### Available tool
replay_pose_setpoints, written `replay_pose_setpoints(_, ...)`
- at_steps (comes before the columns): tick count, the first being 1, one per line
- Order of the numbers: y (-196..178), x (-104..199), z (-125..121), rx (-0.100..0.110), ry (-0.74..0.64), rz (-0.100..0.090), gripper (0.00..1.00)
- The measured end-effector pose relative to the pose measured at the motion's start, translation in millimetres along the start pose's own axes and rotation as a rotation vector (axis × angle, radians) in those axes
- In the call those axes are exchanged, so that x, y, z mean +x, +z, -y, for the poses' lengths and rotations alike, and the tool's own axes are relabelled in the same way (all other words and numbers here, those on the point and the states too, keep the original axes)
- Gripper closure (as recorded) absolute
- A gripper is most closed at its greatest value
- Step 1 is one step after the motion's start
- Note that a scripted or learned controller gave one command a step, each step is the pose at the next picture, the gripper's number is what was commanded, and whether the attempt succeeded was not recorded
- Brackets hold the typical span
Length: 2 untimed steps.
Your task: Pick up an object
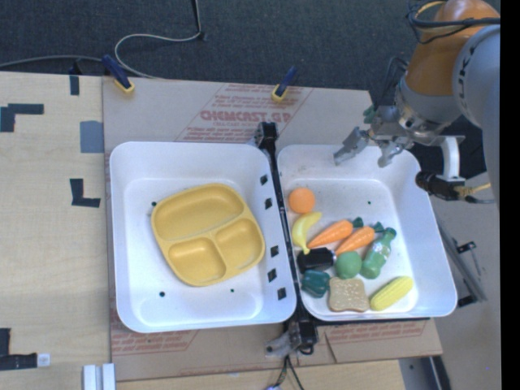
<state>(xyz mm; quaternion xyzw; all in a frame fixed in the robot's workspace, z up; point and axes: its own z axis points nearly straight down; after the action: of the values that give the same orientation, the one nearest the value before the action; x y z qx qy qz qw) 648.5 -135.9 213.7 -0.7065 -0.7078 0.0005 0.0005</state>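
The right bin (406, 187) holds a heap of toy food: an orange ball (301, 200), a yellow banana (303, 230), two carrots (344, 235), a black block (315, 259), a green pepper (315, 282), a green ball (348, 264), a green bottle (376, 254), a slice of bread (348, 295) and a corn cob (391, 292). My gripper (366, 150) hangs open over the bin's far edge, well behind the heap, with nothing between its fingers.
The left bin (130, 218) holds a yellow three-part plate (208, 232). Black clips run along the divider (275, 210) between the bins. Cardboard underlies both bins, with blue-yellow clamps (284, 83) at its far edge and a cable behind.
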Motion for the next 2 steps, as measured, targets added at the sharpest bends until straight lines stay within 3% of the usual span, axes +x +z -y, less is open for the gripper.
replay_pose_setpoints(1, 108.3, -46.5, 30.2, 0.004, 0.002, 0.000, 0.00)
replay_pose_setpoints(2, 50.9, -29.5, -20.4, -0.003, 0.000, 0.001, 0.00)
